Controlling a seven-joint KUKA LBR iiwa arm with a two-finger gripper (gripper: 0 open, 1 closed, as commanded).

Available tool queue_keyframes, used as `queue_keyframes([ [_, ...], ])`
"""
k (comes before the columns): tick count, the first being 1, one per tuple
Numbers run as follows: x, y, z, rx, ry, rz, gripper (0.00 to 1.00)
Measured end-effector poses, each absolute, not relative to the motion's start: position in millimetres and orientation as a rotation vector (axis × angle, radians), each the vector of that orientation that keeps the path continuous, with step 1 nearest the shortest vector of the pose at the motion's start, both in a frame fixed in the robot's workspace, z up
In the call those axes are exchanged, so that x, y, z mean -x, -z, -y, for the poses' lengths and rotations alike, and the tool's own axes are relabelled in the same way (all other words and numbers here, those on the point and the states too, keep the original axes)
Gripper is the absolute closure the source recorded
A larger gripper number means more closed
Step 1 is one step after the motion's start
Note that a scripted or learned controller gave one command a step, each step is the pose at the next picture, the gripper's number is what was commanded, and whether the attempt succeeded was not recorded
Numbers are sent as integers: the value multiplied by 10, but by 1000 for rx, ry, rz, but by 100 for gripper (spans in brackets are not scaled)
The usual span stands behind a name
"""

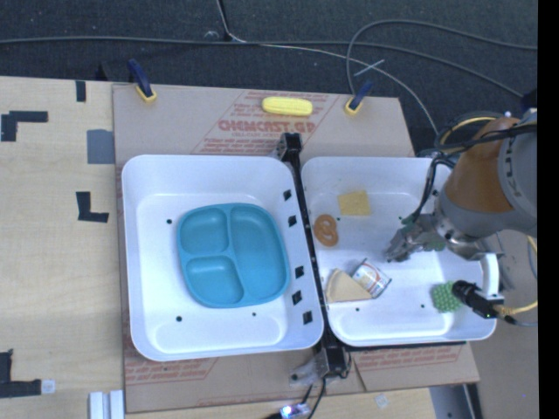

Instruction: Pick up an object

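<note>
Down at the near edge, the right-hand bin [393, 330] holds a loose scatter: a tan wedge [343, 288] with a small can-like cylinder [373, 278] lying against it, a green knobbly lump [445, 297] off toward the arm's side, an orange ring-shaped piece [326, 230] by the divider, and a yellow square [354, 202] further back. The left bin [144, 260] carries a blue sectioned plate [232, 254].

From where I stand the gripper [403, 244] hangs low in the right bin, just beside the cylinder but apart from it, with nothing visibly between its fingers; whether they stand wide or narrow I cannot tell at this slant.

My worry is the cylinder. It lies tilted on the wedge, so a descent slightly off-centre would likely nudge it and roll it away, or pinch wedge and cylinder together and lose both. Coming down on bare bin floor between the things looks just as possible.

A yellow banana-shaped toy [286, 106] lies on the cardboard [175, 116] beyond the bins.
</note>
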State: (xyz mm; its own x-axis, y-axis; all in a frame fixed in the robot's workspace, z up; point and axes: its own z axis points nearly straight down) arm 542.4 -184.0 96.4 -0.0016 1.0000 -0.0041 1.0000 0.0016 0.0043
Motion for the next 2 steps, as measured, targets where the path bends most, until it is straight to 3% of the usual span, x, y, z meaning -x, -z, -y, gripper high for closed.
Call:
queue_keyframes([
  [2, -5387, -2027, 1804, -2218, -3, -2222, 100],
])
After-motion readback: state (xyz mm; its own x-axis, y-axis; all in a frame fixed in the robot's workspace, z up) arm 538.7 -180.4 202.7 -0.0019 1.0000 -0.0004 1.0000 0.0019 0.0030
